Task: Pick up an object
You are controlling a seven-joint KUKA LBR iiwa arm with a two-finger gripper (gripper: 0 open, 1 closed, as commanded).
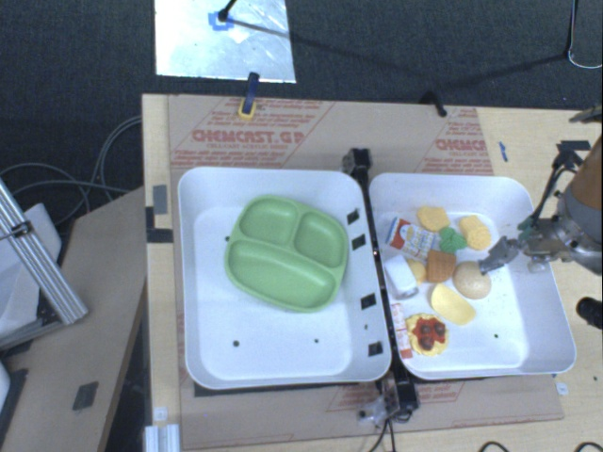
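**Desk:** What runs under this one, starting from the left?

**Photographer:** Left bin [203,252] holds a green divided plate [287,252], lying flat and slightly askew, alone there. Across the central divider, the right bin [542,342] carries a cluster of toy food toward its far left part: a red-and-white carton [410,239], a white block [399,275], a brown piece [440,266], a green piece [452,239], yellow discs at the far side, a yellow wedge [453,304] and a small pizza slice [428,332] on the near side.

**Desk:** And the arm?

**Photographer:** It comes in from the right. The gripper [494,257] sits low over the bin, its tip just beside, perhaps touching, the pale round bun [471,281]. Nothing is visibly between its fingers; how far apart they stand I cannot tell from this angle.

**Desk:** So the bun looks like the target. Which way does it point?

**Photographer:** It is near the middle of the right bin, right of the brown piece. It reads as nearly round, with no clear long axis or facing, so approach angle should matter little.

**Desk:** Advice for the grab?

**Photographer:** My judgement: centre over the bun rather than its right edge, straddle it fully, and drop straight down. A dome can squirt sideways under an off-centre pinch, and the brown piece and wedge crowd its left and near sides.
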